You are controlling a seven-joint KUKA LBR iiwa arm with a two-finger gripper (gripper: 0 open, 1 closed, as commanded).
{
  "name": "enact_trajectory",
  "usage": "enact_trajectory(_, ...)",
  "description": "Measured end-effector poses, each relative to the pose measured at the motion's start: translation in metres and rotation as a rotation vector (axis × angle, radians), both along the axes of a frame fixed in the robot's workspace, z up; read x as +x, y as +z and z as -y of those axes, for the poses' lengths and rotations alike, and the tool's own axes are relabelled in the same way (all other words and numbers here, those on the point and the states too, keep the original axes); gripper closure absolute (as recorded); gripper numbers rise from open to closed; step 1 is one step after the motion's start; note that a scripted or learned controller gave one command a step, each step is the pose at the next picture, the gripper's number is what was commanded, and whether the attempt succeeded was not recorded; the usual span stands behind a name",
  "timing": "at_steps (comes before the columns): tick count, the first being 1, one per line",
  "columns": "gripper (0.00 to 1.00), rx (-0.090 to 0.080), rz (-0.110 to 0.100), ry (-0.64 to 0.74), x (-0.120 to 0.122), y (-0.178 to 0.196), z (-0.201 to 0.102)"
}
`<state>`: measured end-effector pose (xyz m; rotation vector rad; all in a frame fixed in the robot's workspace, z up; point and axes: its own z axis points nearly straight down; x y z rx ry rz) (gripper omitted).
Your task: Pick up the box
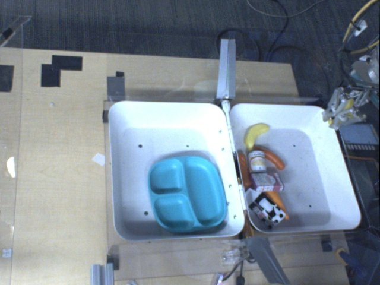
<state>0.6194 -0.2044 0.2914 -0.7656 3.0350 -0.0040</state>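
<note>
The box is a small pinkish-lilac carton lying flat in the right bin, near that bin's left wall. It is crowded among other items: a small can touches its far side and an orange carrot lies at its near side. My gripper hangs over the right bin's far right corner, well away from the box, with nothing seen in it.
A yellow banana lies behind the can and a reddish sausage beside it. A black-and-white object sits at the bin's front left. The left bin holds a blue divided plate. A metal divider post stands between the bins.
</note>
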Motion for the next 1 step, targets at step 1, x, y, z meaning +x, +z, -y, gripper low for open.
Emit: enact_trajectory(1, 1.00, -0.004, -0.002, 0.304, -0.0518, -0.0327, 0.0006)
